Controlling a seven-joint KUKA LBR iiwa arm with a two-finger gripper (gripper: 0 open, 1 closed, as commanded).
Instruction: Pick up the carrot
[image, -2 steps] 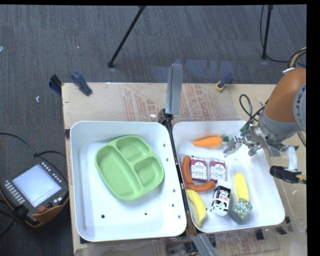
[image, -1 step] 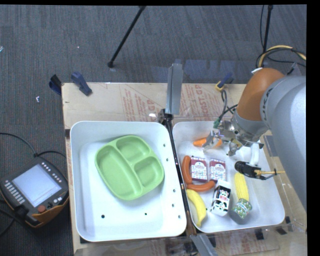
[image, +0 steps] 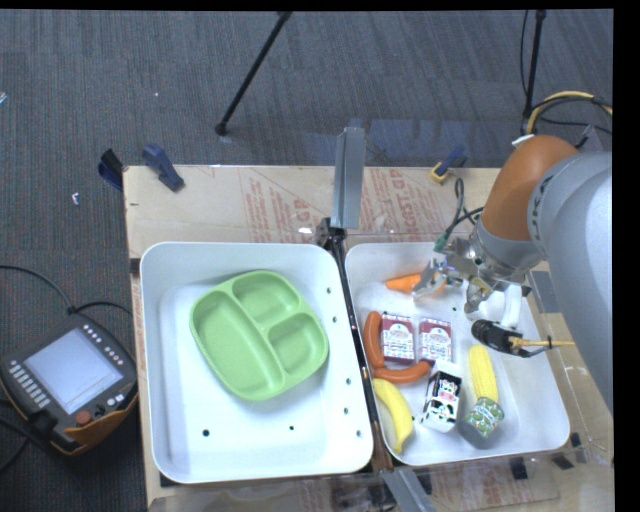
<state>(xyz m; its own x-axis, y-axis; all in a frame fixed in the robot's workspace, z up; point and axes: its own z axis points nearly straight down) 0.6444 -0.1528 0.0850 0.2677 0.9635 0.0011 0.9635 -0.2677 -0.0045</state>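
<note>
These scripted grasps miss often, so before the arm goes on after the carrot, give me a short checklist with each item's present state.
1. Carrot in view, at the far left of the right bin: ok.
2. Gripper close to the carrot, just to its right: ok.
3. Carrot seen between the fingers: not ok; only its right end meets the gripper.
4. Fingers open or shut: cannot tell.
5. Room around the carrot: ok; the two small cartons and sausages lie nearer the camera, apart from it.
6. Green plate out of the way, in the left bin: ok.
</note>
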